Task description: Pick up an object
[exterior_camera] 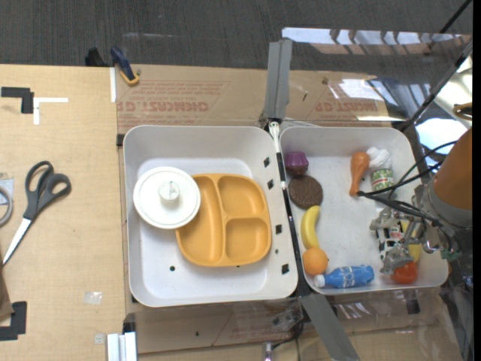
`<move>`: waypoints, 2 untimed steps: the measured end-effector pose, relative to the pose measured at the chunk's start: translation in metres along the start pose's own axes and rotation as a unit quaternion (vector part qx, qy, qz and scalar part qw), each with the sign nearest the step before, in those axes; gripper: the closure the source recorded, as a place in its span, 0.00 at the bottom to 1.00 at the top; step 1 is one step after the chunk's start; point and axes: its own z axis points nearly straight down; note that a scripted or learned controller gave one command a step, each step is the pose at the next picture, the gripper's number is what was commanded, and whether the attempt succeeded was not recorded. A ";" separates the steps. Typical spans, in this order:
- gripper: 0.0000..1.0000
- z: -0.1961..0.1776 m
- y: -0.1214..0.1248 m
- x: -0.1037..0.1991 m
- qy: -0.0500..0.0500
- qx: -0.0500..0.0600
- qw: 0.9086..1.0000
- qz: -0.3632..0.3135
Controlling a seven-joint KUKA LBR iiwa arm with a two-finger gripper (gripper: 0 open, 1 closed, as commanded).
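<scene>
The right bin (421, 156) holds several small objects. Among them are a purple piece (296, 162), a brown round disc (306, 192), a banana (310, 226) and an orange (315, 262). Further right lie a blue bottle (348, 277), an orange drumstick shape (359, 171) and a small green-labelled bottle (381, 177). My gripper (394, 239) hangs low over the bin's near right corner, just above a red object (405, 273) and a yellow piece (415, 251). Cables and the gripper body hide what lies directly beneath it.
The left bin (135, 277) holds a yellow divided tray (225, 220) and a white round lid (167, 195) overlapping its left edge. Scissors (37, 194) lie on the bench at the far left. A blue clamp (124, 65) sits at the back.
</scene>
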 end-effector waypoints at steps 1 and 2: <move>0.00 0.002 0.041 -0.079 -0.001 0.003 1.000 0.031; 0.00 0.001 0.083 -0.127 -0.002 0.003 0.996 0.090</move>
